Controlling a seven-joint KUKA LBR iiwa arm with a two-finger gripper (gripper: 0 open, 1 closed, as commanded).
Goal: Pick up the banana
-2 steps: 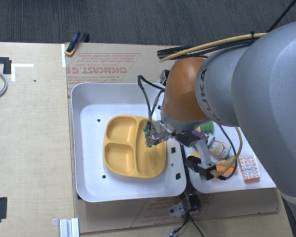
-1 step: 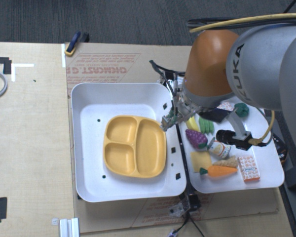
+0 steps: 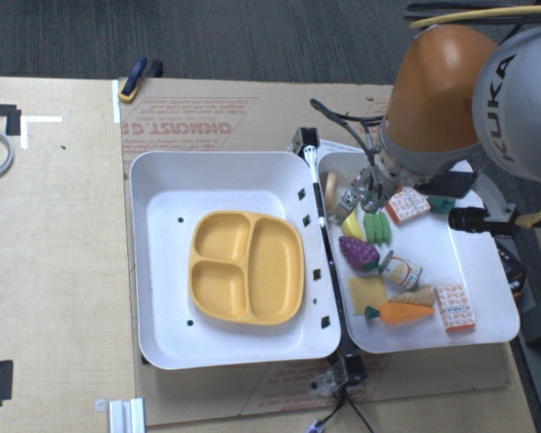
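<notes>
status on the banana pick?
Claw low in right bin, over the toy pile. Banana just under it, not lifted. Green veg and grapes crowd against it.

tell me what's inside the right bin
The right bin holds a pile of toy food: a banana under the pincer, grapes, a carrot, a cheese slice and two small boxes. The arm covers the bin's far corner.

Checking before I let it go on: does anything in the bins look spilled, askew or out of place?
Nothing stands out. The yellow divided plate lies flat in the left bin. The toy foods sit bunched inside the right bin, none over the rim. The gripper is low over the banana at that bin's far left.
</notes>
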